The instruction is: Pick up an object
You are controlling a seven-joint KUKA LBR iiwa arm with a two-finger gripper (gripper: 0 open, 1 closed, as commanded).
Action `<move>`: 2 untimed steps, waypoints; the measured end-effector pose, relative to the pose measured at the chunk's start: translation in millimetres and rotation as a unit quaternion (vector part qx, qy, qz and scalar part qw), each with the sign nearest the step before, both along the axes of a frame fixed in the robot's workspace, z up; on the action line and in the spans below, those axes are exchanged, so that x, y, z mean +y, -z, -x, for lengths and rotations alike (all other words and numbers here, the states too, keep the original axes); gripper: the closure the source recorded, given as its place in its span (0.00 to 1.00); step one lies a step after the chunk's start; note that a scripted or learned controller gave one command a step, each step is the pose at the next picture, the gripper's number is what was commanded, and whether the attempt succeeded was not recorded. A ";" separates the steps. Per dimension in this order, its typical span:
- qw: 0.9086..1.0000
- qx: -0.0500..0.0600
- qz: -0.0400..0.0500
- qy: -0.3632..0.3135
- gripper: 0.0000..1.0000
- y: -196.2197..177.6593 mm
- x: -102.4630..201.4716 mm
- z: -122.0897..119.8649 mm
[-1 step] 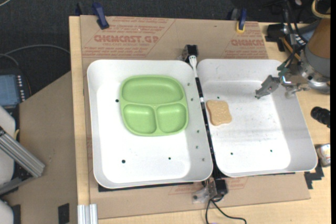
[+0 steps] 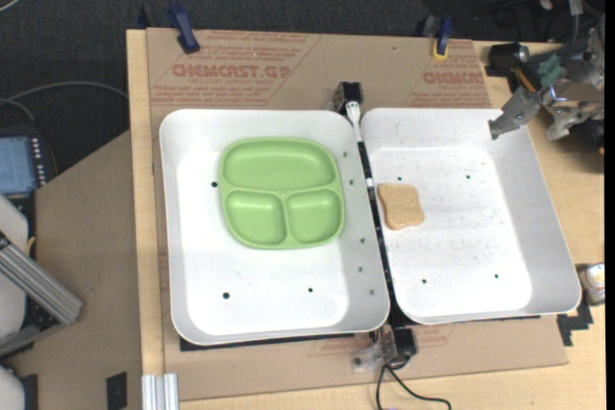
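Camera view looks down on two white bins side by side: the left bin (image 2: 192, 302) fills the middle left of the frame and the right bin (image 2: 538, 235) the middle right. We find the gripper (image 2: 507, 118) at the upper right, over the far right corner of the right bin, at the bin's rim. Its tip is small and dark against the clutter behind it, so we cannot tell how it is set, and nothing shows in it.

A tan slice of toy bread (image 2: 401, 205) lies flat in the right bin, close against that bin's left wall, beside the seam between the two bins. A green divided plate (image 2: 282, 192) sits in the upper half of the left bin, three compartments up.

We judge the task is at its start: no object is lifted and the approach is not yet made. The bread looks the nearer candidate. The next move, as we read it, calls for travel toward the lower left of the frame, across the bin floor, then a descent squarely over the slice. The wall beside it leaves little room on that side.
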State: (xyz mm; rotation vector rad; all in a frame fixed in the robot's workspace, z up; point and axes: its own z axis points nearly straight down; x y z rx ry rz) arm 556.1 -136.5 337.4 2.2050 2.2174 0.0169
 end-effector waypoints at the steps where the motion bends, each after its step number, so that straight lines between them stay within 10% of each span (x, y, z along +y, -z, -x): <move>1: 1.000 0.001 -0.001 -0.001 0.00 -107.9 61.7 25.2; 2: 1.000 0.001 -0.002 -0.001 0.00 -205.3 107.1 70.0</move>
